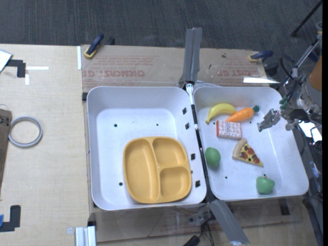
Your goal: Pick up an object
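grey metal, your gripper (pixel 268 120) hovers over the right bin (pixel 294 152), just right of the carrot (pixel 241 115); whether it is open or closed, you cannot tell. nothing is lifted yet, so you are likely in the approach; next, descend squarely onto one item. beside the carrot lie one banana (pixel 220 110), one cracker box (pixel 228 129), one pizza slice (pixel 247 153) and two green fruits (pixel 212 157). one yellow tray (pixel 156 169) sits left.

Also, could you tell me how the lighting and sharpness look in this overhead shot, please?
In the camera view the light is even and soft: the yellow tray and banana cast only faint shadows on the white bins. A bright glare patch sits by the gripper at the right bin's rim, and the picture is slightly soft overall.
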You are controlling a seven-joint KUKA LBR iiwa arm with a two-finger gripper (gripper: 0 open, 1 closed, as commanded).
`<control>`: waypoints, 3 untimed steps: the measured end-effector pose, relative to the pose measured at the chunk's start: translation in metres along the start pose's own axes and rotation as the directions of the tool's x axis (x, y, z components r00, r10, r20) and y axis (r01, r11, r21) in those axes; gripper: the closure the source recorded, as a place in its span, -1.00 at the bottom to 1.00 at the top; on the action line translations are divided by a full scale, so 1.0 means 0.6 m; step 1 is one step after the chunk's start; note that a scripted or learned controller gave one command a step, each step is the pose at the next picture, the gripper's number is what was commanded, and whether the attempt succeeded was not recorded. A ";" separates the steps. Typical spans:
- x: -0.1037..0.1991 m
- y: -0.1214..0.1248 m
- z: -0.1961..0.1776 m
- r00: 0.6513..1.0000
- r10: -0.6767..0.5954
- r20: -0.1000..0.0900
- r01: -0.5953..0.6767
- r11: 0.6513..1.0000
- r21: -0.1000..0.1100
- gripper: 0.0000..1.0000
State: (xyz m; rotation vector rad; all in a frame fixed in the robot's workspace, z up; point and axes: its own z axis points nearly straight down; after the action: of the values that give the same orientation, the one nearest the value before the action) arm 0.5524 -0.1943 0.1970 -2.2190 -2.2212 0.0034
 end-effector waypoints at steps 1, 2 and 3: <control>-0.001 -0.018 0.172 0.952 -0.307 0.004 0.307 0.952 -0.006 -1.00; -0.001 -0.017 0.155 0.953 -0.304 0.004 0.304 0.953 -0.009 1.00; 0.101 0.021 -0.035 0.979 -0.206 0.001 0.206 0.979 -0.003 1.00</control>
State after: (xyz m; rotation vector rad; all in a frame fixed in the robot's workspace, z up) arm 0.5651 -0.1336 0.2180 -1.9786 -2.4412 0.0007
